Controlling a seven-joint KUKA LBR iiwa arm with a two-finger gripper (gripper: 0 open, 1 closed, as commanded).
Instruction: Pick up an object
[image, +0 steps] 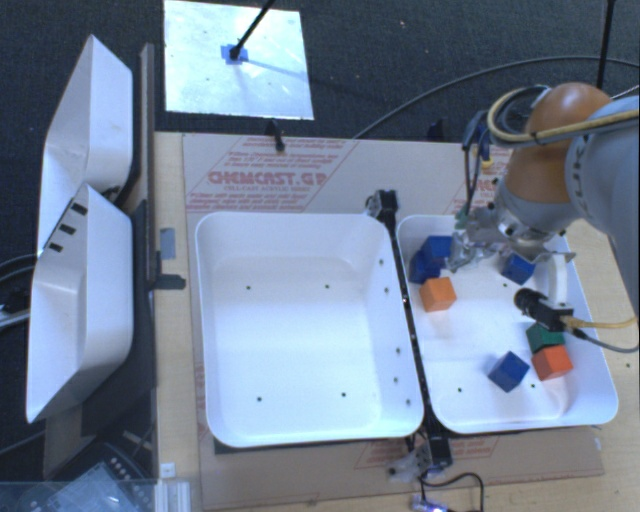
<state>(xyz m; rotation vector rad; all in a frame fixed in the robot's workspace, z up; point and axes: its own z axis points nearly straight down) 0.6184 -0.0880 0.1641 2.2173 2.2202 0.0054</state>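
Camera view puts the likeliest target, an orange cube (437, 294), on the floor of the right bin (590, 405) near that bin's left wall, just below a dark blue block (431, 257) that it almost touches. It looks like a small, rigid, light block with flat faces and sharp edges, so it should neither deform nor break under a pinch; I judge the smooth faces may be a little slippery, and the best hold is across two opposite flat sides, square to them, low enough that it cannot pivot out. The side facing the blue block is crowded, so closing along the other axis seems safer. The gripper (470, 250) hangs over the upper part of the same bin, just right of the blue block and above the orange cube, and whether it is spread or closed I cannot tell, its tip being a dark tangle from this angle. Further out lie another blue cube (517, 268), a blue cube (508, 370) lower down, a green block (546, 337) and a red-orange cube (552, 362) touching it. The left bin (215, 420) sits just beside
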